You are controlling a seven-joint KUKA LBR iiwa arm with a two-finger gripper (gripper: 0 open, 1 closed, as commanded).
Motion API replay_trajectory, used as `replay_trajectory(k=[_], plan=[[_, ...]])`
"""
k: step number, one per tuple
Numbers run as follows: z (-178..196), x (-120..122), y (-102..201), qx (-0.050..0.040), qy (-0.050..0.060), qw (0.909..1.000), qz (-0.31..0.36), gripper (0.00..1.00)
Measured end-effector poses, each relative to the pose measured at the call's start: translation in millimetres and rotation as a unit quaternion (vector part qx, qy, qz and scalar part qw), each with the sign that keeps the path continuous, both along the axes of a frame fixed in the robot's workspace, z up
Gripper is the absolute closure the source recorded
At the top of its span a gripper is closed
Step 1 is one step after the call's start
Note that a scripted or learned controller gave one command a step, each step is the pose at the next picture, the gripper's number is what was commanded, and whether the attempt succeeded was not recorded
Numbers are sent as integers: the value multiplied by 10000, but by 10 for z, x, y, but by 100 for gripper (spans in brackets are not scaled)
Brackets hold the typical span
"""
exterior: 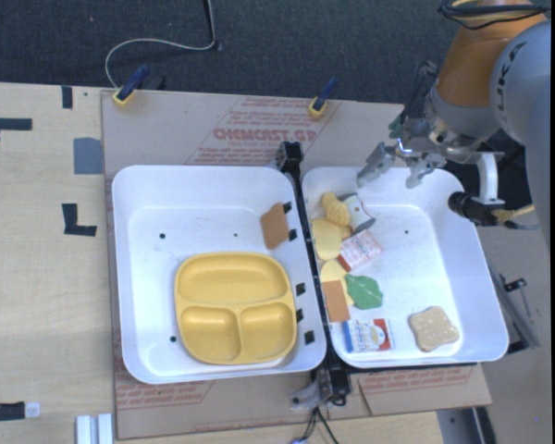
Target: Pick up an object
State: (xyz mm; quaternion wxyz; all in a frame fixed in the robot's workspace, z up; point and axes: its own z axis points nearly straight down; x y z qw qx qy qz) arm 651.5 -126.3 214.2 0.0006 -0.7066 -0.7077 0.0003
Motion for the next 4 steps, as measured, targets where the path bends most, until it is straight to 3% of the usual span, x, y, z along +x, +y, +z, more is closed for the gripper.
replay_trajectory(k=[1, 2, 3, 4], plan=[[-970, 157, 120, 1, 26, 10000, 2, 0], [-1290, 118, 218, -4, -19, 10000, -2, 0], [-1275, 166, 304, -19, 12, 10000, -4, 0], [-1152, 175, 303, -17, 6, 10000, -1, 100]])
